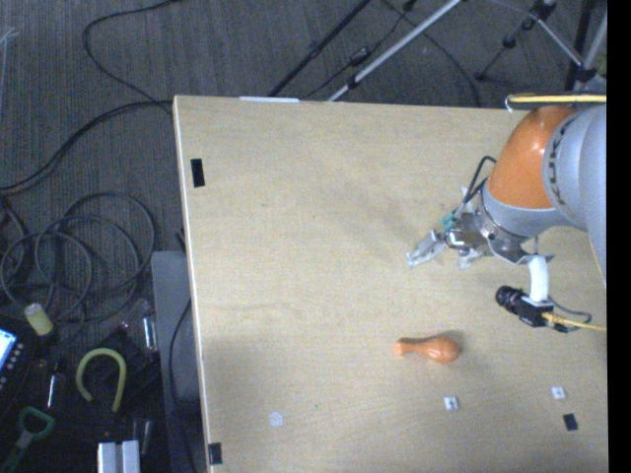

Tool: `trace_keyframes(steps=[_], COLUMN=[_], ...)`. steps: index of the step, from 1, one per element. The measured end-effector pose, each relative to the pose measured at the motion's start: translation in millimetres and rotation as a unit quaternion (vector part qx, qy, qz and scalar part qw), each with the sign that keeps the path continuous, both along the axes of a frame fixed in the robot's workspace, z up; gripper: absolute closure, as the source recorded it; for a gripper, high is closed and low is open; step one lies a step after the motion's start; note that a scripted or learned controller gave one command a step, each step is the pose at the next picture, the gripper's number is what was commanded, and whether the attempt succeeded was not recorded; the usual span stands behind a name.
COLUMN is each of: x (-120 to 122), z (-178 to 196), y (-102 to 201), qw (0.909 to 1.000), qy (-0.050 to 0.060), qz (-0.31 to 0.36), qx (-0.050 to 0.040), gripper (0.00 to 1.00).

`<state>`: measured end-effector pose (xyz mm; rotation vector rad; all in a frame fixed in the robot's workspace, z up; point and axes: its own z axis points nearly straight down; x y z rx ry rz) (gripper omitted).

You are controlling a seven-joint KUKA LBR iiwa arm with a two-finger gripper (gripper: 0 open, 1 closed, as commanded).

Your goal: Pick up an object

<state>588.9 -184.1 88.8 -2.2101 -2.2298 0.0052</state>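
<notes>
Over the bare tan bench [296,215], the gripper [426,253] hovers, and I can't tell its jaw state. Orange pear-shaped object [431,349] lies below it, well apart, untouched.

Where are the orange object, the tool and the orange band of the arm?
orange object [430,348], camera view, on its wide rounded body.
tool [426,253], camera view, between its fingertips.
orange band [523,166], camera view, on its curved top surface.

I work in a robotics lab: my plywood tabletop [296,264] stands on grey carpet [79,47] strewn with cables [69,254] and tripod legs [424,18].
</notes>
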Motion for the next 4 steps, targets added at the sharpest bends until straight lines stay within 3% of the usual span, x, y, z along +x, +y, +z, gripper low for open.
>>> trace_keyframes(steps=[1, 2, 3, 4], x=[47.6, 79.4, 79.5, 79.4], z=[-5.4, -5.1, 4.2, 4.1], y=[-4.7, 50.5, 50.8, 50.7], qw=[0.9992, 0.9914, 0.9914, 0.9914], qy=[-0.001, -0.002, -0.002, -0.001], qz=[0.04, 0.131, 0.131, 0.131], qx=[0.0009, -0.0005, -0.0015, -0.0016], gripper=[0.0, 0.0, 1.0, 0.0])
